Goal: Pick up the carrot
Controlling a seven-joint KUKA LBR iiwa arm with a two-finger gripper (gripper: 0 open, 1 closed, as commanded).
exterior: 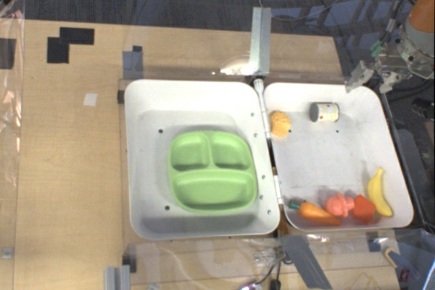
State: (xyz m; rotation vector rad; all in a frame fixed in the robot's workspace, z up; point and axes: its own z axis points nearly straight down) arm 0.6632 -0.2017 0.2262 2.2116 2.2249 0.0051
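Now the right bin (340,153) is mostly bare in its middle, and the gripper (370,75) hangs over its far right corner; whether it is open or closed I cannot tell. The carrot (314,212) lies well apart from it, at the near wall toward the left. Its long axis runs along that wall, its tip just beside a pink toy (338,205), so room there is tight.

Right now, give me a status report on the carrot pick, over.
Gripper above right bin's far right corner, holding nothing. Carrot lying at bin's near edge, untouched. Pink toy touching its right end; red toy and banana beyond.
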